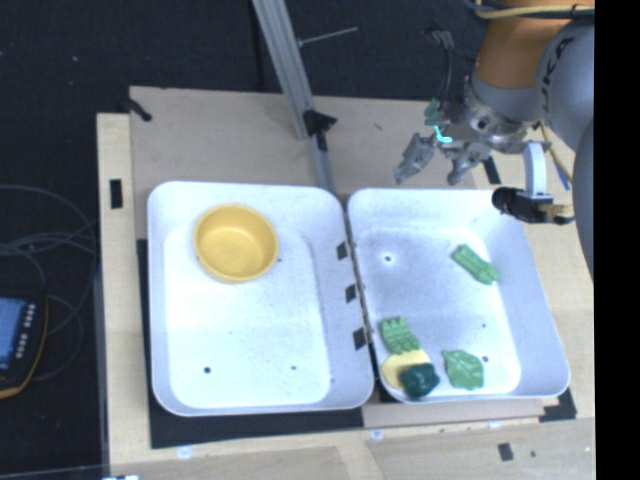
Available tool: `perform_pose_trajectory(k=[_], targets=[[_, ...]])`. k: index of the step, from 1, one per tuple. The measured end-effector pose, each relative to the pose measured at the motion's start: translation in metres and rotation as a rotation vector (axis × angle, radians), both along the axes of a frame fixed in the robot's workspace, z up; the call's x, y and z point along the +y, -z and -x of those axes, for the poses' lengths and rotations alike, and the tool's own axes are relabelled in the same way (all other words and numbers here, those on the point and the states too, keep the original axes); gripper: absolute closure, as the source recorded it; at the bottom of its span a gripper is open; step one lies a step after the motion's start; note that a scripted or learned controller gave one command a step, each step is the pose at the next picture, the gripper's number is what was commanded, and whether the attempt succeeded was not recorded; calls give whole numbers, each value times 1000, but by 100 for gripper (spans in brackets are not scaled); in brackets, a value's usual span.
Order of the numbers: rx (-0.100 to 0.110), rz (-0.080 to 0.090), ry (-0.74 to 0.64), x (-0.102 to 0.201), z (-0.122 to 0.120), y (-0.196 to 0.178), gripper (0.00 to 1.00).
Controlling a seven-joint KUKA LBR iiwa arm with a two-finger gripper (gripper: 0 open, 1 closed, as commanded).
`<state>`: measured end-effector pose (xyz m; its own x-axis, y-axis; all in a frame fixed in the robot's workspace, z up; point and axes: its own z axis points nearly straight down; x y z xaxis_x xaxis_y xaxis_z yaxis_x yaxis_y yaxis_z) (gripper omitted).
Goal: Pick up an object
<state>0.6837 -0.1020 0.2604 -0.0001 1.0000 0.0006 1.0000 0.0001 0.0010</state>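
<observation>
While the grey arm (545, 48) with its orange band reaches in from three o'clock of the view, its gripper (436, 163) hangs at about one o'clock of the scene, above the bare bench (400, 128) just beyond the far rim of the right bin (520, 268). Its two fingers (413, 158) stand spread apart with nothing between them, their tips pointing down toward seven o'clock. Within the right bin, a long green piece (473, 264) lies on its own toward three o'clock of the bin floor, tilted, well apart from everything else. At six o'clock of that bin several things cluster near the front rim: a ribbed green piece (399, 335), just below it a yellow object (397, 372) touching a dark green object (420, 379), and a further green piece (463, 368) just beside them toward four o'clock. All of these lie well apart from the gripper. On the floor of the left bin (250, 348), a yellow bowl (236, 242) sits upright at about eleven o'clock, with its open side up. A slanted metal bar (285, 53) crosses the bench at twelve o'clock, running down toward the seam between the two bins.
</observation>
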Motion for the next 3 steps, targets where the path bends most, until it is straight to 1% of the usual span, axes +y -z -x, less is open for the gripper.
perform_pose_trajectory(k=[1, 2, 3], targets=[[0, 0, 0, 0, 0, 0, 0], [6, 1, 1, 3, 3, 62, 0], [4, 2, 0, 5, 1, 105, 0]])
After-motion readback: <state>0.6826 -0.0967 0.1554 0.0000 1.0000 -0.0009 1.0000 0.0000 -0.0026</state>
